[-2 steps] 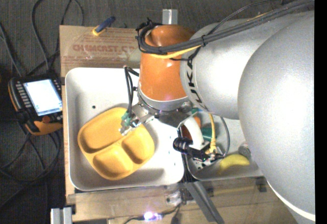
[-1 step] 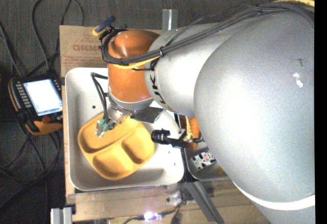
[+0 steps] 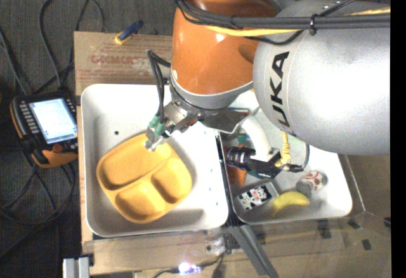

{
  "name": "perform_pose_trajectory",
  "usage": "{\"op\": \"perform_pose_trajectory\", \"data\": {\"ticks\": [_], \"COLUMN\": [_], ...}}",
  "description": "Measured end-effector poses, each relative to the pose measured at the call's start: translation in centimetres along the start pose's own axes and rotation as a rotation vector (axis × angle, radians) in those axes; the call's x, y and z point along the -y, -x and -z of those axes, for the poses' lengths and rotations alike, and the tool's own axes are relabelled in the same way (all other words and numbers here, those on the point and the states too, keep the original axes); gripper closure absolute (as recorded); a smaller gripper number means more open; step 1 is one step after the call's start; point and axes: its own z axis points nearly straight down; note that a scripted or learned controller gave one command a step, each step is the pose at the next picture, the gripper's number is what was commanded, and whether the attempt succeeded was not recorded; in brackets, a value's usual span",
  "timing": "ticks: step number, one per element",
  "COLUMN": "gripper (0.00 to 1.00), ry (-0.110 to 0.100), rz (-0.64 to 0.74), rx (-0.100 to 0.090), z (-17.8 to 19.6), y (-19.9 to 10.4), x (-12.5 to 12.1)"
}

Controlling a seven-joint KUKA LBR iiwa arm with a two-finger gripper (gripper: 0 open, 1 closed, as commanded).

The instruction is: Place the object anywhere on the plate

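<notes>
A yellow plate [image 3: 144, 183] with three compartments lies in the left white bin [image 3: 95, 118], toward its front. My gripper [image 3: 154, 137] hangs over the plate's far rim, right at its upper edge. A small green piece [image 3: 155, 122] shows at the gripper's tip; whether it is a held thing or part of the tool is unclear. The large orange and grey arm hides the back of both bins.
The right bin [image 3: 336, 207] holds a banana [image 3: 290, 202], a small printed box [image 3: 256, 196], a can [image 3: 313, 181] and an orange item [image 3: 235, 176] near the divider. A cardboard sheet [image 3: 114, 61] lies behind the left bin. A handheld screen [image 3: 47, 119] sits to its left.
</notes>
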Motion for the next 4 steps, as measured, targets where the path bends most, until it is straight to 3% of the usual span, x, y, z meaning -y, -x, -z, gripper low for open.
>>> {"op": "perform_pose_trajectory", "data": {"ticks": [1, 2, 3, 4], "gripper": [1.00, 0.00, 1.00, 1.00], "ry": [-0.004, -0.004, -0.011, 0.001], "rz": [-0.113, -0.113, -0.112, -0.166], "rx": [-0.002, -0.002, -0.002, 0.000], "z": [-12.0, -12.0, -11.4, 9.2], "y": [-0.6, -0.6, -0.7, 1.8], "x": [-2.1, -2.1, -2.1, -1.1]}}
